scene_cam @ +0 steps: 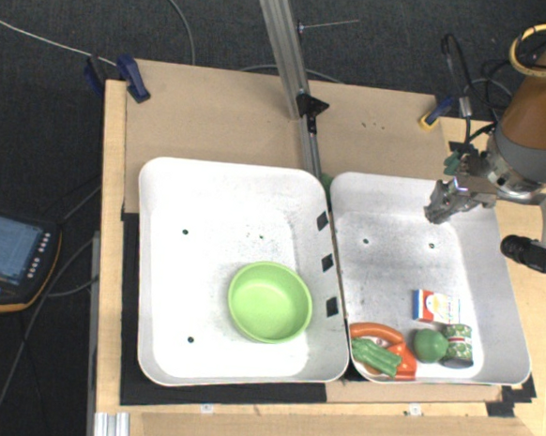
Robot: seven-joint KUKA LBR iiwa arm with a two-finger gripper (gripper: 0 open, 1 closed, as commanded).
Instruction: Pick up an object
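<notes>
Setting: a tan bench on dark carpet, two shallow white bins side by side, a metal pole slanting in from the top, a handheld pendant lying off to the view's left.

Landmark: the right bin, and everything below is placed against it.

Left bin: touching the right bin's left wall; a green bowl sits in it, towards its near end.

Gripper: hovering over the right bin's far right corner, pointed down. Whether it is open or closed, I cannot tell from this angle, and nothing can be seen held in it.

Targets: all huddled at the right bin's near edge. A small white carton, a green ball, a small can just beside the ball, and an orange-and-green toy vegetable at the near left.

Key relation: the cluster lies straight down the bin from the gripper, towards the viewer, well apart from it. The carton looks the closest of the lot.

Long axis: the toy vegetable runs roughly along the near wall.

Call: nothing picked up yet; I'd judge the next move is a run towards the near edge, then a descent.
</notes>
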